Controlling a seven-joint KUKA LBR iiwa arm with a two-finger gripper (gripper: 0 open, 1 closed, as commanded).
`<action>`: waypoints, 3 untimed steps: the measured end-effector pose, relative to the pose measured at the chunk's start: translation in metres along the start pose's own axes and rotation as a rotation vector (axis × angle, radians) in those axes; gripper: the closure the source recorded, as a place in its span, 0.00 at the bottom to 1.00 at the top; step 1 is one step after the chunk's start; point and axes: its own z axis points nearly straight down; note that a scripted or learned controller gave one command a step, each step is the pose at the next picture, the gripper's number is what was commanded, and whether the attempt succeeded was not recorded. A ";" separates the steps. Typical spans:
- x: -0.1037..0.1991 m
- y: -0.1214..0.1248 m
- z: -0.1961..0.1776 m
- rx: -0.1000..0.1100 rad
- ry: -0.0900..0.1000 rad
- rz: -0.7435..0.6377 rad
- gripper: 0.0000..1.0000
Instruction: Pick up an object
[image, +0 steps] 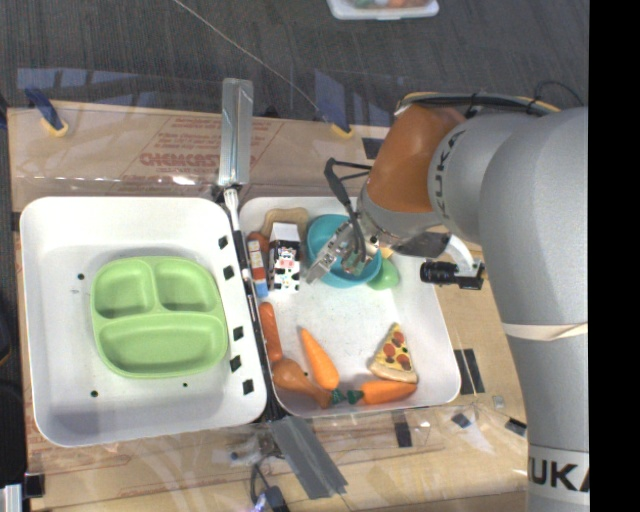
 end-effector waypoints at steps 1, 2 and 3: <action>0.008 -0.054 0.007 -0.008 -0.015 -0.275 1.00; 0.048 -0.118 0.007 -0.008 -0.020 -0.573 1.00; 0.035 -0.093 0.006 -0.017 -0.011 -0.146 1.00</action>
